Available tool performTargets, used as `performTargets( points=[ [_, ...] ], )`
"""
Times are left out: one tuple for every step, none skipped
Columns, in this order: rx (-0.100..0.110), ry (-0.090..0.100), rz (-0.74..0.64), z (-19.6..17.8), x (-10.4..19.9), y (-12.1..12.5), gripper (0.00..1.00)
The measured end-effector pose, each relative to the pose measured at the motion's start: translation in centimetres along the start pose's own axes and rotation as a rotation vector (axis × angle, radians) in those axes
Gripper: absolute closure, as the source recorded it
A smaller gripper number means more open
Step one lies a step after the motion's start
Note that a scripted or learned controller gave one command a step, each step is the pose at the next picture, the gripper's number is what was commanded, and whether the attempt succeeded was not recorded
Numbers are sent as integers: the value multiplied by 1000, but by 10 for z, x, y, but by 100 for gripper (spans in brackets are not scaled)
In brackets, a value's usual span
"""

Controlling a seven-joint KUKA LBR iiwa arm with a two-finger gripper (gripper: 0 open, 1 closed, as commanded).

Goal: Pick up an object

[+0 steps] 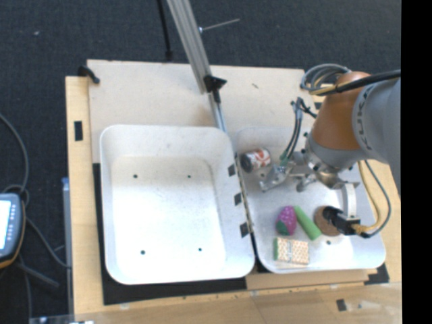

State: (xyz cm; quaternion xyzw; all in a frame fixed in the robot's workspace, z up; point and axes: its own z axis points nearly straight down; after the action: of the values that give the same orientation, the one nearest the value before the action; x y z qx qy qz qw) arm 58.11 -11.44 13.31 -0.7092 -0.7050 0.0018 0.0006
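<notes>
Jaws (pixel 275 179): low in the right bin, just right of the small can; open or closed, can't tell from this angle, nothing seen held.
Can (pixel 256 158): lying on its side at the far-left of the right bin (pixel 364 255), near the wall.
Other picks: purple fruit (pixel 287 219), green stick (pixel 307 223), cracker block (pixel 291 250), all nearer, clustered.
Risk 1: can is round, so prob rolls off toward the wall if nudged.
Risk 2: jaws land btwn items and grab air.
Risk 3: cluster too tight, so one finger may shove a neighbour.
Left bin (pixel 115 181): well apart, no issue.
</notes>
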Motion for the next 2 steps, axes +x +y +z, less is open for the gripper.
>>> performTargets(
  points=[
    [-8, 1, 6, -14, -1, 2, 100],
    [-10, 1, -11, -61, 1, 10, 100]
  ],
)
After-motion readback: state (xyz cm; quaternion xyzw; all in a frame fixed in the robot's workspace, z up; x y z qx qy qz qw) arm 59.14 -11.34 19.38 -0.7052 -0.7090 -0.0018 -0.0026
